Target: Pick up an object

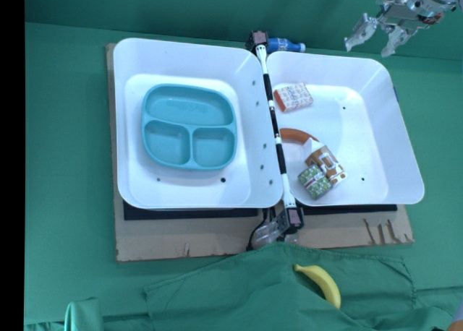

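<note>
The left bin point(130, 69) holds a teal divided plate point(189, 126) with three compartments, lying flat near its middle. Between the two bins runs a white hinged strip, and a small blue bottle point(283, 45) lies just beyond its far end. In the right bin point(383, 91), a small orange-and-white packet point(293, 97) lies near the far left corner. Nearer the camera lies a curved brown sausage point(298, 136), and just beside it two small cartons touch each other: an orange-and-white one point(326, 162) and a green one point(314, 181). A yellow banana point(320, 282) rests on the green cloth in front of the bench. The gripper point(370, 39) hangs above the far right corner of the right bin, fingers spread apart with nothing between them, well apart from the packet and cartons, which lie to its left and nearer the camera.
</note>
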Action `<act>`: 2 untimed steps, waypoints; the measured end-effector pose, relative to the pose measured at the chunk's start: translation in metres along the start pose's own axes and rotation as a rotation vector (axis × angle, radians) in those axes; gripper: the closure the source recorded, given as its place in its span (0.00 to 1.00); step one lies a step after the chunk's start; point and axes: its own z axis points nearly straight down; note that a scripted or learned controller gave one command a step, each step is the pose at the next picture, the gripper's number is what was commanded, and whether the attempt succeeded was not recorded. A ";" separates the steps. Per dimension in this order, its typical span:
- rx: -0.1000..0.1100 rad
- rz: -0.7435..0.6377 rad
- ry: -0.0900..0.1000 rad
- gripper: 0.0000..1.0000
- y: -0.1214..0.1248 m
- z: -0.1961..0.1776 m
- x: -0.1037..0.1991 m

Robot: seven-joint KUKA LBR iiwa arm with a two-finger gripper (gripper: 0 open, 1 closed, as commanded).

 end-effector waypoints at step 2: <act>0.014 0.003 0.003 1.00 -0.056 0.071 -0.001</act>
